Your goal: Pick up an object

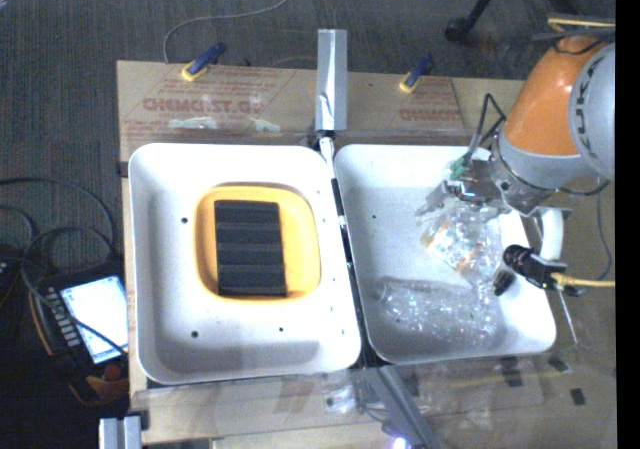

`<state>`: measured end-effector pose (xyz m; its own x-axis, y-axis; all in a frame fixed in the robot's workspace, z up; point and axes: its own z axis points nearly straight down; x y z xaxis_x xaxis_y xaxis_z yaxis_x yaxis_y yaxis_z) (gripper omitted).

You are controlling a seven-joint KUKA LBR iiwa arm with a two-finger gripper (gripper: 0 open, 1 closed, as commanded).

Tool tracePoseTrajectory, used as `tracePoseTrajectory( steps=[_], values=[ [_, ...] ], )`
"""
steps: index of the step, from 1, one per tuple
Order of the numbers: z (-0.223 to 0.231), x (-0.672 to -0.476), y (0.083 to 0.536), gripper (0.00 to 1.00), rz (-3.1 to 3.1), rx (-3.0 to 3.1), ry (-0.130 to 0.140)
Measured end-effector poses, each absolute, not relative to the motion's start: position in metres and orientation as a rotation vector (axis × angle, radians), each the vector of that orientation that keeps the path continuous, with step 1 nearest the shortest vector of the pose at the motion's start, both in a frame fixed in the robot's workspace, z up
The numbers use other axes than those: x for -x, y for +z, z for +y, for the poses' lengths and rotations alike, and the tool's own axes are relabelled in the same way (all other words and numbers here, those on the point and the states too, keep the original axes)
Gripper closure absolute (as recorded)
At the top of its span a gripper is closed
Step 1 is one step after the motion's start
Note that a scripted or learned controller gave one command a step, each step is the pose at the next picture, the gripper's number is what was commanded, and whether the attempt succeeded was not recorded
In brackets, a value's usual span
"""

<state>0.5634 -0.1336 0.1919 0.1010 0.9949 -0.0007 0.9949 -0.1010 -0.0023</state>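
The table point(150, 97) carries two shallow white bins side by side, and the metal divider post point(331, 82) at the seam between them serves as the landmark. The left bin point(160, 317) sits left of the post; in its middle lies a yellow tray point(305, 237) with a dark ribbed block point(249, 247) resting inside it. The right bin point(380, 187) sits right of the post. The grey arm with its orange band point(550, 107) reaches in over that bin's far right side, well away from the post. Under the arm, a crumpled clear plastic object point(462, 237) lies in the right bin, and a clear plastic bottle point(435, 302) lies on its side nearer the bin's front edge. The tool point(470, 177) hangs low over the crumpled plastic, touching or nearly touching it; whether it is open, closed or gripping cannot be told. Two blue-and-yellow clamps point(203, 60) sit on the table's back edge, one either side of the post
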Motion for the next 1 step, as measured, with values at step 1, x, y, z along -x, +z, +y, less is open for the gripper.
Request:
tracePoseTrajectory(
  steps=[1],
  values=[
    [-0.1385, -0.5791, 0.1854, 1.0, -2.015, 2.407, 0.004]
  ],
)
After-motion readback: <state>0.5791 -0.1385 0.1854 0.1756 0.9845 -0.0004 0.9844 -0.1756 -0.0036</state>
